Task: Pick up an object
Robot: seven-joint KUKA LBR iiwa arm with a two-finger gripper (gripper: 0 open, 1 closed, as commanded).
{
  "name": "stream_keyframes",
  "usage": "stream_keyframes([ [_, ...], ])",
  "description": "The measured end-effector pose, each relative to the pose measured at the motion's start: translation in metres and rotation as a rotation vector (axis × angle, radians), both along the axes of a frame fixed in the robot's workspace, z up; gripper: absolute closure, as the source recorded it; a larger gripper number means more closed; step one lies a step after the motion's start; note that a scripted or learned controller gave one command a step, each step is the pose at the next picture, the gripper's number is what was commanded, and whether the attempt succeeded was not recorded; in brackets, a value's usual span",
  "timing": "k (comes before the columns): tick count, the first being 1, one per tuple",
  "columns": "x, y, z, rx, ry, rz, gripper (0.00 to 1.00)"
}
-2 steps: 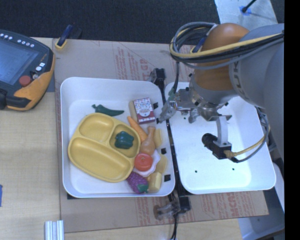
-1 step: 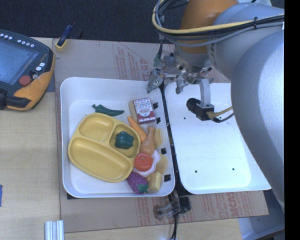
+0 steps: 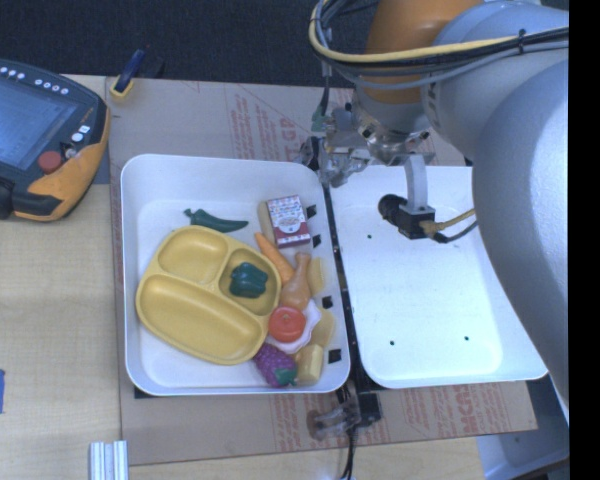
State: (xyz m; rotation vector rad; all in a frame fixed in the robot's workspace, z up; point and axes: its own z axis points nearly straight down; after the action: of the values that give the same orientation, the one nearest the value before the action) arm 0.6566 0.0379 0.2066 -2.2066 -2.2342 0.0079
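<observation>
The objects all lie in the left bin (image 3: 140,368), so the pick should begin by carrying the arm (image 3: 520,118) over the divider and descending on something standing clear of its neighbours. Along the near edge are one purple grape bunch (image 3: 273,364), one yellow corn piece (image 3: 310,363) and one red tomato (image 3: 287,323). Mid-bin lies one yellow divided tray (image 3: 195,298) holding one green pepper (image 3: 247,280), with one carrot (image 3: 273,255) beside it. Farther back stand one small carton (image 3: 287,220) and one green chilli (image 3: 215,220). The end effector (image 3: 340,163) hovers at the bins' far edge; I cannot tell its opening.
</observation>
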Motion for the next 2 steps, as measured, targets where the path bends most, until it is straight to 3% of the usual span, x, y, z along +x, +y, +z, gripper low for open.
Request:
stream_keyframes([
  [2,0.0,0.073,0.024,0.002,-0.005,-0.005,1.0],
])
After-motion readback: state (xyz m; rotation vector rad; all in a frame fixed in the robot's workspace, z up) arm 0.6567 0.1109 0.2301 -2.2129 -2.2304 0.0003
